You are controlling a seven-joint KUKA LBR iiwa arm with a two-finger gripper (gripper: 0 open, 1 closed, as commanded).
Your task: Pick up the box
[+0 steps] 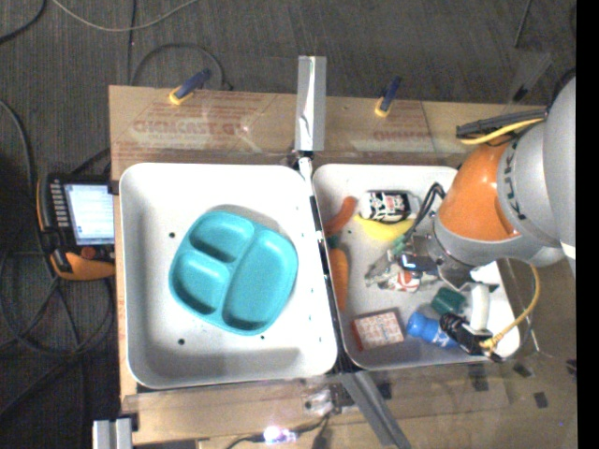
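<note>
Over the right bin [426, 173] my gripper [404, 267] hovers, its state unclear — next, descend on the box [378, 328].

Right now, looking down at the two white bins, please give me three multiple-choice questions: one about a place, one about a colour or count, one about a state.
1. Where does the small flat patterned box lie?
A. left bin
B. front left corner of the right white bin
C. on the cardboard

2. What colour is the sectioned plastic tray?
A. turquoise
B. red
C. yellow

3. How does the box stand relative to the gripper?
A. lifted between the fingers
B. lying on the bin floor, apart from the gripper
C. resting on the tray

Answers:
1 B, it sits near the divider at the right bin's near edge.
2 A, the tray in the left white bin is turquoise.
3 B, the gripper is above other items farther back.
</note>
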